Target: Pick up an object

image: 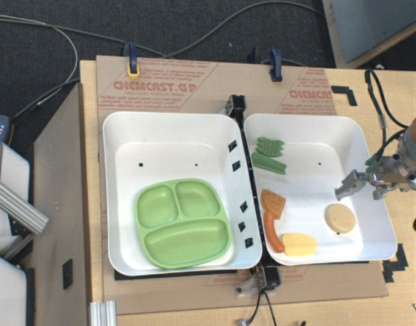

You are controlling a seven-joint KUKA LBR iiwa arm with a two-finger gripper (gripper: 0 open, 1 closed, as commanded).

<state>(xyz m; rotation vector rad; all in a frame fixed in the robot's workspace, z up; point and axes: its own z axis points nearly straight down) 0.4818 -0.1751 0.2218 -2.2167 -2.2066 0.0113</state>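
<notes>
The right bin [350, 131] holds several toy foods. A green pea-pod piece [269, 154] lies at its back left. An orange waffle-like piece [273, 202] sits above a red-orange sausage [272, 232], with a yellow block [299, 244] at the front. A tan round cookie [341, 218] lies front right. My gripper [364, 188] hangs over the bin's right side, just up and right of the cookie. It is open, with nothing between its fingers.
The left bin [119, 148] carries a green divided plate [183, 221] in its front half. A black divider [243, 175] separates the bins. Blue and yellow clamps hold the cardboard at the back, and cables run along the right side.
</notes>
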